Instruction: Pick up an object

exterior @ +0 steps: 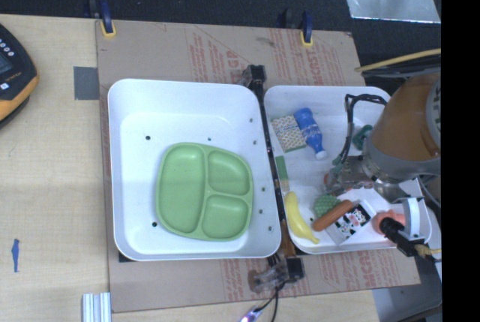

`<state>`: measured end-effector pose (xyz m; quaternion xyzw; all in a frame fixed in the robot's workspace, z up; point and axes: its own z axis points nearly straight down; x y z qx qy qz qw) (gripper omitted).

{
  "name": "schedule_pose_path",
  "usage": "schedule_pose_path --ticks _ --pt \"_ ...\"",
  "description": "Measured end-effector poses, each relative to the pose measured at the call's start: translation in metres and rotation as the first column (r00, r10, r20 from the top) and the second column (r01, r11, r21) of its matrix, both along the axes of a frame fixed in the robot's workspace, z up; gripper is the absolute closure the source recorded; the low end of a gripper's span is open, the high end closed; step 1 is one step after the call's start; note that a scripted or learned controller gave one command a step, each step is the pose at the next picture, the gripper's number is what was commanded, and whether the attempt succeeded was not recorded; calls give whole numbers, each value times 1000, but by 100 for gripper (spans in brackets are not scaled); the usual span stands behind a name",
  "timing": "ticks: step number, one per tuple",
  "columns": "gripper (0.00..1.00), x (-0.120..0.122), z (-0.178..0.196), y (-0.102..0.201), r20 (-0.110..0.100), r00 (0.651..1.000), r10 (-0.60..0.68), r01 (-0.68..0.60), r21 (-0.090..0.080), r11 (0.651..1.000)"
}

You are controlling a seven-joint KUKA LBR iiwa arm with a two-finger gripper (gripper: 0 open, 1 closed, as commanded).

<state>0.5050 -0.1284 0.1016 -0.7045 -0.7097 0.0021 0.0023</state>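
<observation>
Camera view: gripper [339, 179] hovers just above hot dog [332, 215].

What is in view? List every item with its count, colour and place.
bins: 2, white, side by side on the bench
divided plate: 1, green, in the left bin
bottle: 1, blue, right bin, far part
patterned packet: 1, beige, beside the bottle
banana: 1, yellow, right bin, near left corner
hot dog: 1, orange-brown, beside the banana
clamps: 2, blue and yellow, far edge of the board
arm: 1, grey with orange band, over the right bin
gripper: 1, dark, low in the right bin
</observation>
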Motion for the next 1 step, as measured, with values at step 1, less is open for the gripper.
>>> schedule_pose_path --ticks 1 --pt "100 75 53 -37 5 1000 -3 3 -1 1000"
